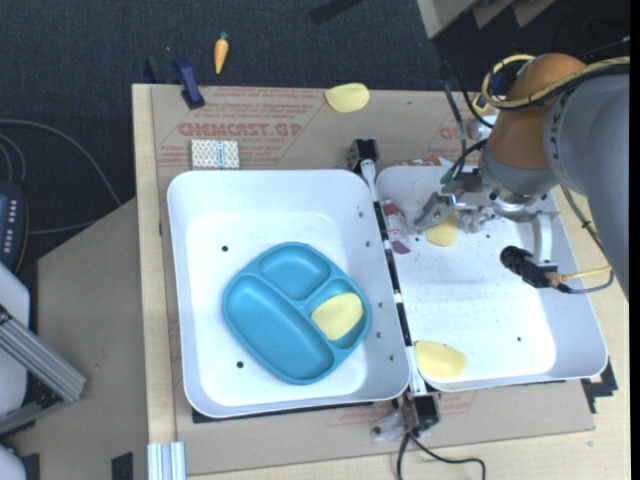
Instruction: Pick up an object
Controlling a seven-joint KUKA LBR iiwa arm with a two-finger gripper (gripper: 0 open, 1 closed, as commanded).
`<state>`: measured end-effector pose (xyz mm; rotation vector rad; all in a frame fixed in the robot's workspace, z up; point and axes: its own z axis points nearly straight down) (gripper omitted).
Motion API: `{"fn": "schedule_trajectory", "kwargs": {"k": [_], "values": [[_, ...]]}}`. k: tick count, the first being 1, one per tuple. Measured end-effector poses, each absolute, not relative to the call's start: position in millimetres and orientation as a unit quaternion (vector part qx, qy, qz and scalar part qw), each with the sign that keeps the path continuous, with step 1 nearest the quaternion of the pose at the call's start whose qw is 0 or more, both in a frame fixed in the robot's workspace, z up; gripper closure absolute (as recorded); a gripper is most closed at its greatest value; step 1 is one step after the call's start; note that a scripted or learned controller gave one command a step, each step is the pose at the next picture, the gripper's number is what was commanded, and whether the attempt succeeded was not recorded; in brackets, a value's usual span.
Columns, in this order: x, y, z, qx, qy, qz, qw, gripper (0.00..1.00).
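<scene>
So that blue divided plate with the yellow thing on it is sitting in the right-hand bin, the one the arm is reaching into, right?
Not quite. The camera view shows the blue divided plate, with the yellow piece on it, lying in the left bin. The arm's gripper is over the right bin, near another yellow piece.

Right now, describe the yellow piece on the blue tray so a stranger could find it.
Start at the left white bin, which holds a blue divided tray. In the tray's small right compartment lies a pale yellow piece. The other yellow pieces lie off the tray.
</scene>
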<state>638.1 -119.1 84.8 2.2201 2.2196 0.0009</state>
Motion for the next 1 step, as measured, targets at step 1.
{"fn": "schedule_trajectory", "kwargs": {"k": [1], "values": [[638.8, -118.5, 95.2, 0.707, 0.707, 0.0014, 0.002, 1.00]]}}
